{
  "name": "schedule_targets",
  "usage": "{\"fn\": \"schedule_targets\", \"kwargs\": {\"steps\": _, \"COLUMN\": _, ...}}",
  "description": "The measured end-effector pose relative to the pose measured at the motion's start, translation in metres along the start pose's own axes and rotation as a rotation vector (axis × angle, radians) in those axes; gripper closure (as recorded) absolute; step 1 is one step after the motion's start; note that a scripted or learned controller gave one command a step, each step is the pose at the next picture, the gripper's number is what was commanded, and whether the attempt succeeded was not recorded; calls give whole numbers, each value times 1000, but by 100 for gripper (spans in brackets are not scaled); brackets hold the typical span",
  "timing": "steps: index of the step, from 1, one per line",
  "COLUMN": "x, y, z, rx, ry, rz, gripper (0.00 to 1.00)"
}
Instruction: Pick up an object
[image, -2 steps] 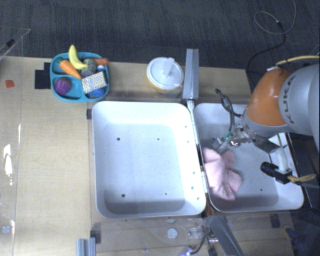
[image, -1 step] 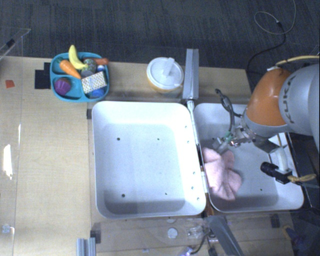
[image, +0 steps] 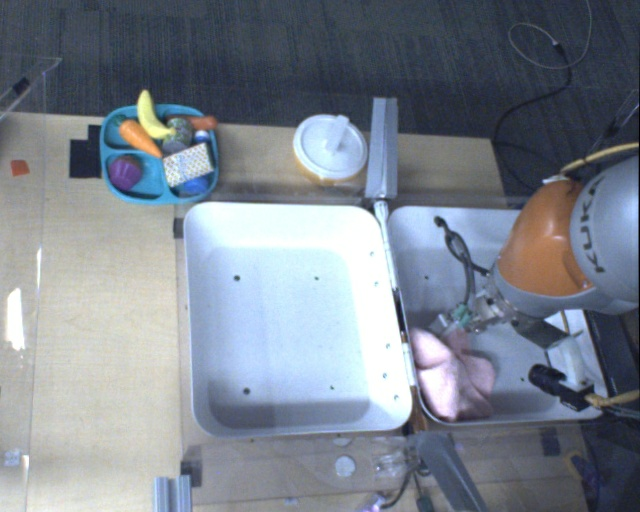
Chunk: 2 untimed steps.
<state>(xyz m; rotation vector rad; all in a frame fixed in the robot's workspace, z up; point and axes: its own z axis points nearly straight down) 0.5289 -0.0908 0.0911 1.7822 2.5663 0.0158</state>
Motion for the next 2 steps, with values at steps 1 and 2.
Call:
{"fn": "schedule_targets", "kwargs": {"steps": 1, "x": 18, "y": -9, "z": -96, "rx": 9, "ry": 4, "rz": -30, "gripper": 0}}
{"fn": "schedule_targets", "kwargs": {"steps": 2, "x": 96, "y": 50, "z": -94, "rx": 12, "ry": 6, "rz": 151, "gripper": 0}}
